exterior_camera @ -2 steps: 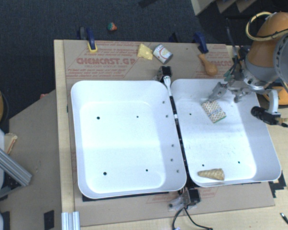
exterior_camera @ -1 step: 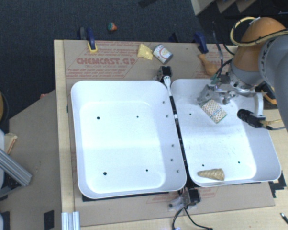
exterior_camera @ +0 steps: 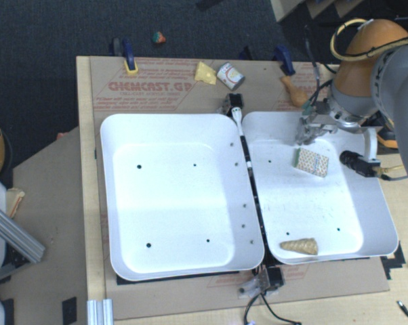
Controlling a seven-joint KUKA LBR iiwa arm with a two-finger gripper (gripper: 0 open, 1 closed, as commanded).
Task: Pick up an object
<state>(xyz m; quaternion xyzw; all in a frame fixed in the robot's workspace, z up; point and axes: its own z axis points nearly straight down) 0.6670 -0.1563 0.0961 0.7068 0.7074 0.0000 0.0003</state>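
We see the tool [exterior_camera: 308, 131] over the back edge of the right bin [exterior_camera: 366, 242], near its far left part, hanging from the grey arm [exterior_camera: 394, 80] with the orange band [exterior_camera: 363, 59]. Its fingertips are small and blurred against the white, so we cannot tell how far apart they stand, and we see nothing clearly between them. Just in front of the tool lies a small speckled square pad [exterior_camera: 312, 162], flat on the bin floor, close to the tool but apart from it as far as we can judge. A tan cone-shaped piece [exterior_camera: 299, 246] lies near the front wall of the same bin, well apart from the tool. A black part [exterior_camera: 358, 163] juts over the right bin's right side; what it is we cannot make out. The left bin [exterior_camera: 116, 181] sits beside it, touching along the middle. On the bench [exterior_camera: 89, 100] behind the bins lie a yellow wedge [exterior_camera: 205, 74] and a small white box [exterior_camera: 230, 76], just beside each other. The arm is cut off at the right edge.
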